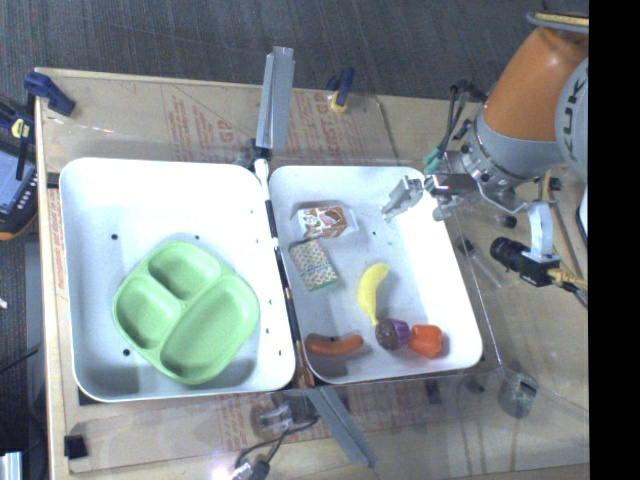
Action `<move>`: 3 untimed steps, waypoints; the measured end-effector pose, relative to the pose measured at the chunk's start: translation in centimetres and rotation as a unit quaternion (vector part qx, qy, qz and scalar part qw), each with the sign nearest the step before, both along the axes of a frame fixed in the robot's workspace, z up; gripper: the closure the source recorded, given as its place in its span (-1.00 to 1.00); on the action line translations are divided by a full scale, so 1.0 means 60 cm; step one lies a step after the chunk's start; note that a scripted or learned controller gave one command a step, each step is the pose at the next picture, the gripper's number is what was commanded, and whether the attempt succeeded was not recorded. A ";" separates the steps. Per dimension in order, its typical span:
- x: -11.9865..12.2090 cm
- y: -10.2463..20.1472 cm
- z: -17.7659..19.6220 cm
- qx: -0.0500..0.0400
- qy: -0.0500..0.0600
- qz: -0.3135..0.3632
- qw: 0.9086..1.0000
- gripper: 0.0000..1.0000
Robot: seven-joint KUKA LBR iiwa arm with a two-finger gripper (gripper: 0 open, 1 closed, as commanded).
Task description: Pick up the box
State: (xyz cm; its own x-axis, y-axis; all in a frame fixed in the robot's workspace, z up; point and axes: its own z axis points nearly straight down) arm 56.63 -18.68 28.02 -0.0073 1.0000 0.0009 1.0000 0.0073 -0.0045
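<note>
Green tray (186,313); yellow banana (372,290)

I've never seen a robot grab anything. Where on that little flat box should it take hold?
The box lies flat in the right bin, apart from the green packet below it. Probably best to come straight down and pinch across its shorter width, near the middle. The tool sits to its right.
</note>
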 end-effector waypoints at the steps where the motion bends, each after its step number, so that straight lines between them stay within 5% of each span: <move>1: 0.013 0.065 -0.288 0.001 0.000 0.134 0.991 -1.00; 2: 0.004 0.120 -0.313 -0.002 -0.001 0.074 0.997 -1.00; 3: 0.004 0.123 -0.297 -0.002 0.000 0.079 0.997 1.00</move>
State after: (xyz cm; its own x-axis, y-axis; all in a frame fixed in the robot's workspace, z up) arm 56.88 -11.30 10.20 -0.1639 0.9865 -0.0021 0.9865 0.1639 -0.0057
